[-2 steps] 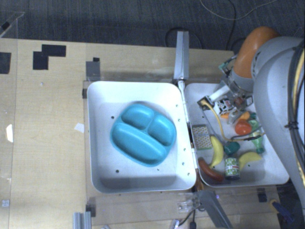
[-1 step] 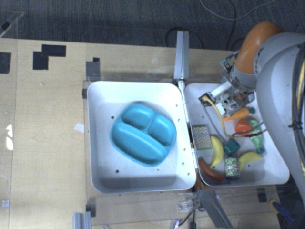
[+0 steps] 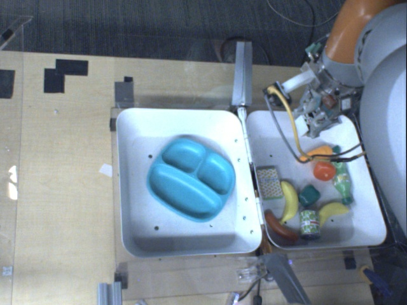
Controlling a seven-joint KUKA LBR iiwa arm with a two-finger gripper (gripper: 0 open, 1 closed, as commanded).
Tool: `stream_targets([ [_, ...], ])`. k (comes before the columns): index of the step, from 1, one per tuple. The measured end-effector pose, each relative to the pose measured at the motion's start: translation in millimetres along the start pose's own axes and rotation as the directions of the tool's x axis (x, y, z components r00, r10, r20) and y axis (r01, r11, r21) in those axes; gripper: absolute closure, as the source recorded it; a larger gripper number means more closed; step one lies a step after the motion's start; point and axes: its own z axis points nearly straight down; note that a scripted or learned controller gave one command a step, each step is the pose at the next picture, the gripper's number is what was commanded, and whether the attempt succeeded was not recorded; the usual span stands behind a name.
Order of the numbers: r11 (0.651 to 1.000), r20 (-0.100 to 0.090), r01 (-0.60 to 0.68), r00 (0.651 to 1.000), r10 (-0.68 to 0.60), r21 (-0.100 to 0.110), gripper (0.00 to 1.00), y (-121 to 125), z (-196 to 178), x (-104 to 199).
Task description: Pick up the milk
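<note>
My gripper [image 3: 317,124] hangs over the back of the right bin [image 3: 375,230], with a yellow cable looping below it. Nothing shows in its grasp. A small green-and-white container [image 3: 310,222] stands near the bin's front wall; it looks like the milk, though I cannot tell for sure. It sits well in front of the gripper, between a yellow banana [image 3: 289,199] and a second banana [image 3: 334,211]. A speckled flat box [image 3: 268,182] lies at the bin's left side.
Also in the right bin are a red tomato [image 3: 324,170], an orange carrot [image 3: 321,150], a green bottle [image 3: 343,184], a teal cube [image 3: 310,194] and a brown piece [image 3: 280,228]. A blue divided plate [image 3: 191,178] rests in the left bin [image 3: 133,132].
</note>
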Motion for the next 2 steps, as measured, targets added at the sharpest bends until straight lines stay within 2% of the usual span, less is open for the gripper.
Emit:
stream_targets([
  [1,0.990,0.000,-0.140,0.990,0.140,0.001,1.00,-25.9,-47.2,21.1],
  [2,0.991,0.004,-0.134,0.991,0.134,0.001,1.00,-59.4,4.7,-50.9],
])
